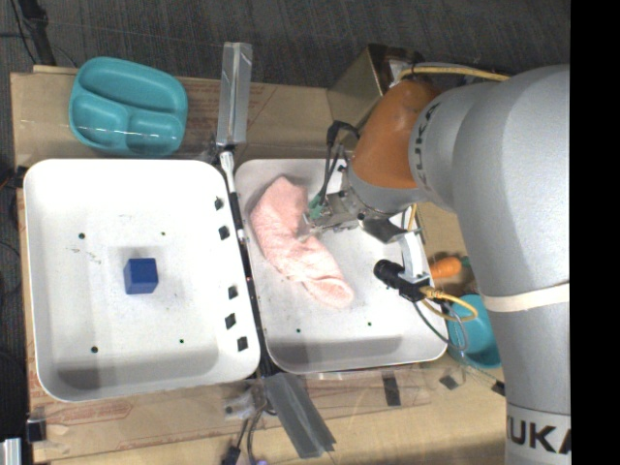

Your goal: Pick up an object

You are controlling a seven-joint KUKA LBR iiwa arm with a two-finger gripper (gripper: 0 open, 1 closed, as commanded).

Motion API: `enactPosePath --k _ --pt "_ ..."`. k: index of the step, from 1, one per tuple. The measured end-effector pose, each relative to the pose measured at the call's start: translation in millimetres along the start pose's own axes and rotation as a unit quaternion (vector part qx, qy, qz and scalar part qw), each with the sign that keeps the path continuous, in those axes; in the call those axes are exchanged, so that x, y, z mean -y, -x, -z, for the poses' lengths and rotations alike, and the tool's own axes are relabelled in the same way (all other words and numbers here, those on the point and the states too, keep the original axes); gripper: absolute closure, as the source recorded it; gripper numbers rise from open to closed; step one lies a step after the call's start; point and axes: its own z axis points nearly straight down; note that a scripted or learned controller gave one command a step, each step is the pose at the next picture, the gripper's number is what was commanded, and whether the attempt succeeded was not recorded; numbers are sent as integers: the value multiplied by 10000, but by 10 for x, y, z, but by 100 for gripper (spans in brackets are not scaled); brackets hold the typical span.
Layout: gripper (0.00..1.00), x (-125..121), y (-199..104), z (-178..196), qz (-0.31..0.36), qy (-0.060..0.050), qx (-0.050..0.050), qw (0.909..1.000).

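A crumpled pink cloth (294, 242) lies in the right bin (334, 352), stretching from its upper left toward the middle. My gripper (319, 217) hangs at the cloth's upper right edge, under the orange wrist band, and seems to touch the fabric there. The wrist hides the fingertips. A small blue cube (141, 275) sits in the left bin (58, 356), far from the gripper.
A teal moulded tray (128, 105) rests on the bench behind the left bin. A metal divider bar (233, 90) runs between the bins. An orange object (448, 267) and a teal item (477, 342) lie beside the right bin, partly under the arm.
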Motion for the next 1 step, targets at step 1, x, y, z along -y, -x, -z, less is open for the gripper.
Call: enactPosePath --k 1 --pt "100 -193 -917 865 -236 -35 -7 9997"
